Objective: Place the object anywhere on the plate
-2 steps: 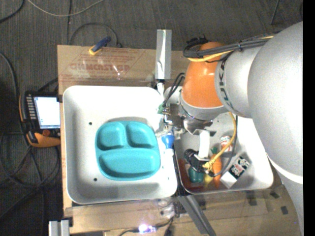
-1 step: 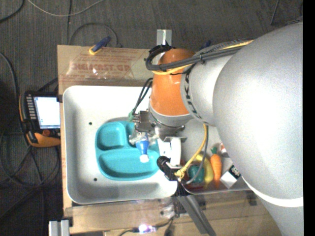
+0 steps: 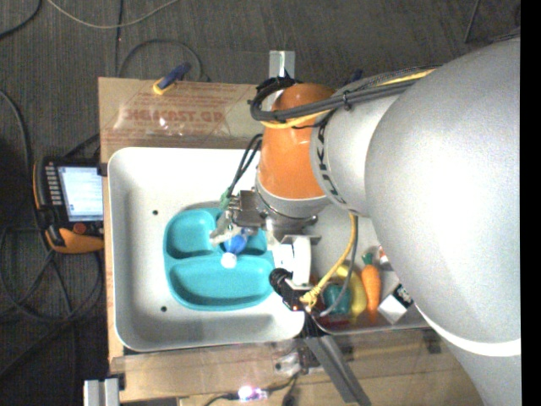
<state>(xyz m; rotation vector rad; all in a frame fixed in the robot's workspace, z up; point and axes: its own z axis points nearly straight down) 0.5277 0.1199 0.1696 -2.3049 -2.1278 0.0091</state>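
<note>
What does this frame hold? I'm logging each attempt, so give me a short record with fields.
plate: teal divided plate lying in the left white bin
pincer: pincer low over the plate's right side
object at pincer: small blue and white thing at the pincer's tip; held or not, unclear
right bin: orange carrot-like toy and yellow item among other items
off bench: handheld pendant left of the bins

- Divided plate [image 3: 199, 265]: turquoise.
- Bin [image 3: 135, 227] under it: plain white.
- Small object [image 3: 237, 244] at the plate's right rim: blue beside a white bit.
- Arm [image 3: 439, 184]: pale grey, with an orange band [image 3: 287, 155].
- Toy carrot [image 3: 370, 288]: orange.
- Pendant [image 3: 72, 201]: orange and black casing, pale screen.
- Floor [image 3: 84, 24]: dark grey.
</note>
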